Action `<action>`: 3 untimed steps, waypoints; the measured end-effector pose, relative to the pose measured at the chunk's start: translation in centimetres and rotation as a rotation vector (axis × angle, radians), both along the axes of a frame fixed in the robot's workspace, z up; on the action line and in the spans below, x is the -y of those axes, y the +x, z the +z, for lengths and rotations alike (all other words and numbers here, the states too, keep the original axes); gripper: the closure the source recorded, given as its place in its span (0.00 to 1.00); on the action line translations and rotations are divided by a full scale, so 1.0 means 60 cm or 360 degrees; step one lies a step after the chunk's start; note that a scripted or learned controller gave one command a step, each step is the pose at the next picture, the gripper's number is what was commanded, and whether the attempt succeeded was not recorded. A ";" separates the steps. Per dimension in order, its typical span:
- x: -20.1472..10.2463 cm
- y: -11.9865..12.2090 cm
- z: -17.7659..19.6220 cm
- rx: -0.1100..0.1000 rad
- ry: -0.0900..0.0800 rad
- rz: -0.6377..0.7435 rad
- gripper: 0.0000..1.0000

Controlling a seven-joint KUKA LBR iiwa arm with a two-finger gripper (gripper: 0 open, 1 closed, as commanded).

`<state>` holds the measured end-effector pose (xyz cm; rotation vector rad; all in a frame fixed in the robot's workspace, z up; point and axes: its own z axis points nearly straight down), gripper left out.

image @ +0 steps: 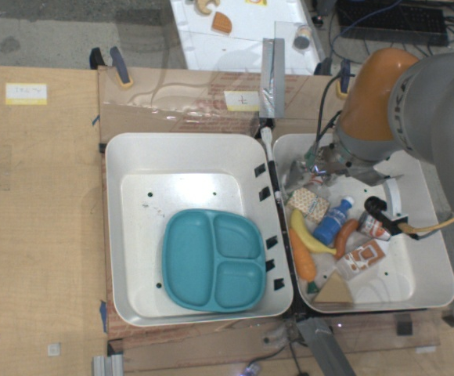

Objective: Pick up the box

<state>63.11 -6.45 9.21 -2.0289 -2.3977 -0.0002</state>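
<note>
The table [39,210] is taking up most of the frame, carrying two white bins side by side. The grey arm [438,108] with its orange band is reaching in from the upper right and hanging over the right bin [438,288]. The left bin [125,210] is holding a teal divided tray [213,260] at lower centre. In the right bin, small items are lying clustered toward its left half: a banana [307,236], a carrot [304,261], a blue bottle [333,221], a patterned packet [308,204], a tan wedge [334,291]. The box [363,257], small and red-brown with white, is lying tilted at the lower middle of that bin, just right of the carrot. The hand [318,165] is sitting above the cluster near the bin's upper left; cannot tell whether clenched or released.
</note>
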 end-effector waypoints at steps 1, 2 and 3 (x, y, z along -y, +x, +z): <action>0.007 -0.004 0.015 -0.0012 -0.0003 -0.0010 1.00; 0.007 -0.004 0.015 -0.0012 -0.0004 -0.0011 0.00; 0.016 -0.107 -0.001 0.0000 0.0000 0.0079 0.00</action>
